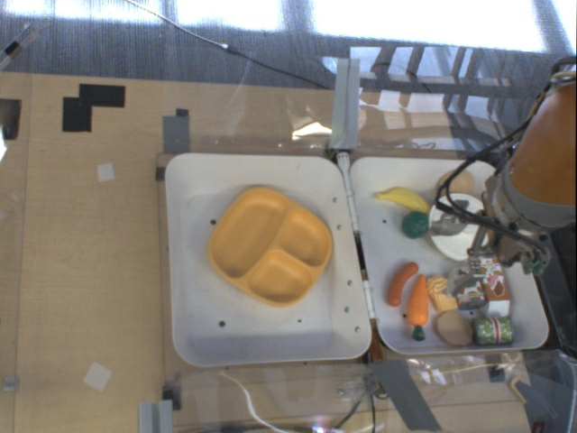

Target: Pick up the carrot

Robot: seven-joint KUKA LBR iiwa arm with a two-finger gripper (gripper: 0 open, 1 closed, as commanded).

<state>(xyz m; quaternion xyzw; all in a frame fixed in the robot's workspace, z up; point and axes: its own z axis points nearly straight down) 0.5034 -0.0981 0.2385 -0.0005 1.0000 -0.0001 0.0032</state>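
Carrot [418, 301] is lying in the right bin [539, 332] beside a red sausage [402, 283], looking light, stiff and smooth, best pinched across its thicker orange middle, while the claw [471, 282] is hovering nearby, its opening impossible to judge.

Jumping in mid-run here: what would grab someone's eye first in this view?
The big yellow divided plate sits alone in the left bin. The right bin is crowded with toy food: the carrot lies near its front beside a red sausage, with a banana further back. The arm's orange band looms at the right, the gripper low over the clutter.
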